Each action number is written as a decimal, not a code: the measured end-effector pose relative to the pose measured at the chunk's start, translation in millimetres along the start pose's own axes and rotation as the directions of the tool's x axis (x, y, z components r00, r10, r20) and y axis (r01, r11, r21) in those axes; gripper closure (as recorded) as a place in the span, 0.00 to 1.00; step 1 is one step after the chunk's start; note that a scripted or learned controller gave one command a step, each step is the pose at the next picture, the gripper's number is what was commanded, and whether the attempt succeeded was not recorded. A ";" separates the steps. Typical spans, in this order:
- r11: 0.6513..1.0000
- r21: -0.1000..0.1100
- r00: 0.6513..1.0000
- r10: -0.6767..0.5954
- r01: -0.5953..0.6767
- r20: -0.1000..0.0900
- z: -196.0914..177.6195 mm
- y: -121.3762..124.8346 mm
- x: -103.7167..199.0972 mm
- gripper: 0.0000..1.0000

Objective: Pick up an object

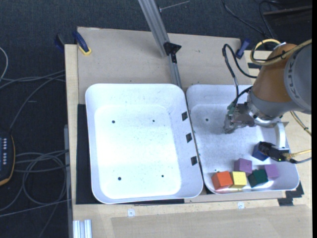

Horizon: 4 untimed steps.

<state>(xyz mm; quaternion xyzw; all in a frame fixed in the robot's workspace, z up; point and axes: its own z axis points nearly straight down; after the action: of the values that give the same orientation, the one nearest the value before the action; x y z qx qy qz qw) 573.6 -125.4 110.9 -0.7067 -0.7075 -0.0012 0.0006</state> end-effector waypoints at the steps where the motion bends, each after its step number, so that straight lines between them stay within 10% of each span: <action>1: 1.000 -0.006 1.000 0.001 -0.001 0.004 -58.3 -6.5 -3.9 1.00; 3: 1.000 -0.007 1.000 -0.001 0.001 0.004 -161.6 -10.0 3.5 1.00; 4: 1.000 0.000 1.000 -0.005 0.005 0.000 -156.3 -5.1 56.1 1.00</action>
<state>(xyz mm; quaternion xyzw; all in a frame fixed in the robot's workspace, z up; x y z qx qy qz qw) 568.3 -69.7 267.3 -0.7048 -0.7094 -0.0010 0.0005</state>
